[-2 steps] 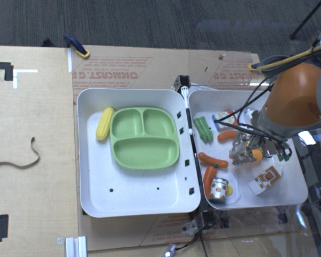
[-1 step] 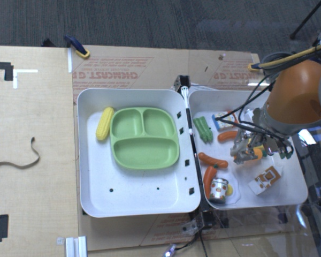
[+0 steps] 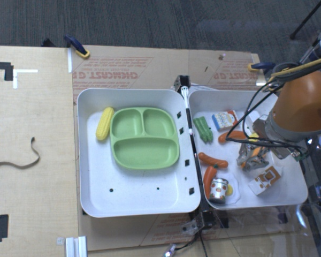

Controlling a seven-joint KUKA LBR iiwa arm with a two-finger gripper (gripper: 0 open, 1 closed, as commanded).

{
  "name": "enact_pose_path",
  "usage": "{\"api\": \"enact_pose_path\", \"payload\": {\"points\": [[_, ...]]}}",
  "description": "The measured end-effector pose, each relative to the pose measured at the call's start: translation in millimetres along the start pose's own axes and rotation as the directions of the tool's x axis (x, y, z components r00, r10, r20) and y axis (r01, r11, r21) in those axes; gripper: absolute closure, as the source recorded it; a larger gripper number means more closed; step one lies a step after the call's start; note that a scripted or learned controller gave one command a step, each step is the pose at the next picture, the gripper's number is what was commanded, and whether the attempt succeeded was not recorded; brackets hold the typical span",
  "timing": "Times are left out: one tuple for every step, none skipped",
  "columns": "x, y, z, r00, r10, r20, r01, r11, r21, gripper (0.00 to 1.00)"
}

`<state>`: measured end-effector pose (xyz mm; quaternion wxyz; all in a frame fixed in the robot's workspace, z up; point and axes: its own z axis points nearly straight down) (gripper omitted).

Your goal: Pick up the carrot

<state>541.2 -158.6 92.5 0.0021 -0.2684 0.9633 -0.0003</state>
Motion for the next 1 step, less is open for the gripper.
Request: {"api": "enact_pose_path", "payload": {"points": [[-2.1,-0.7,-10.1,1.0,0.001,0.005,-0.001,1.0,0.003,1.0]]}}
